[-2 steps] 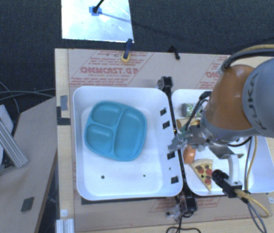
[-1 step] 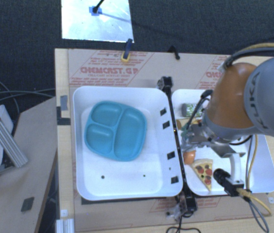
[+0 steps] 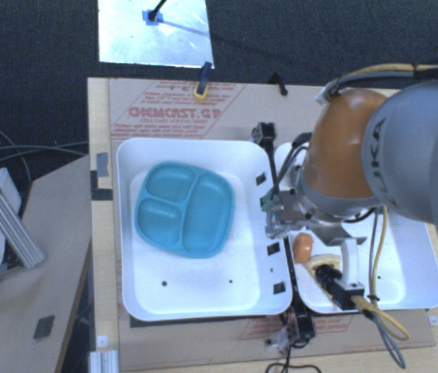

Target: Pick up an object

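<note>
Two candidates. Blue plate (image 3: 184, 210): sits flat in the left bin (image 3: 196, 305), toward its far-left part, well clear of the walls. Small orange lump (image 3: 303, 247): in the right bin (image 3: 417, 286), hard against the near-left side by the wall between the bins, directly below the hand (image 3: 283, 214). The arm (image 3: 405, 154) hangs over the right bin and covers most of it. The hand is low over that dividing wall, and the wrist blocks the view, so I can't tell whether it's open or closed, or whether it has anything. My read: the orange lump is the likely target, since it's closest. It looks rounded, smooth and light, so expect it to roll or squirt out sideways. Take it across the middle at its widest point, squeeze gently, and come in square. The bin wall is tight on one side, so clearance there is the risk. Can't tell if it's hard or squashy. The plate looks like rigid plastic, light and slick, lying flat with three compartments. A top-down pinch has nothing to bite except a rim or a divider ridge. Go for the raised edge on the side facing the bin centre, and expect it to tilt once lifted.
</note>
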Robot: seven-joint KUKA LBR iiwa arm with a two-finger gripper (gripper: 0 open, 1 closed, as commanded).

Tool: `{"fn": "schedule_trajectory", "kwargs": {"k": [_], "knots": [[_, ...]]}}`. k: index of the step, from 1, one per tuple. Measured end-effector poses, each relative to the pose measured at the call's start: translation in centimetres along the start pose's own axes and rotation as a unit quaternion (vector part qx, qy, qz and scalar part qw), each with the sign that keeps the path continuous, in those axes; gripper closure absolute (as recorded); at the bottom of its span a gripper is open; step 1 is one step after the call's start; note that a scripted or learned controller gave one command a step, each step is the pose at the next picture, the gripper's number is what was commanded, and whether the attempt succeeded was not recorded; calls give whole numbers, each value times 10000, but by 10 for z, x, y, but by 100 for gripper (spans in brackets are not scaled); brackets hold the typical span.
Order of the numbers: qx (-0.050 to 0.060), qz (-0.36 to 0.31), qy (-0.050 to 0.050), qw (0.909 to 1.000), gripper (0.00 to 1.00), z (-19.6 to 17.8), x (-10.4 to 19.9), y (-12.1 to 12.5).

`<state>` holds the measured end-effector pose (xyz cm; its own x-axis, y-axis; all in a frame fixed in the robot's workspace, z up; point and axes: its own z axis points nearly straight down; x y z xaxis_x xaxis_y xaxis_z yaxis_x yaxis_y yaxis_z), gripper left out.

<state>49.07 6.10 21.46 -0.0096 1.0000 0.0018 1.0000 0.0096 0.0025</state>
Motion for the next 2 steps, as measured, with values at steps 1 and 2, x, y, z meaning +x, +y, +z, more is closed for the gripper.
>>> {"fn": "schedule_trajectory", "kwargs": {"k": [1, 2], "knots": [[23, 14, -4, 10000, 100, 32, 33, -4], [-97, 1, 13, 10000, 100, -88, 81, 101]]}}
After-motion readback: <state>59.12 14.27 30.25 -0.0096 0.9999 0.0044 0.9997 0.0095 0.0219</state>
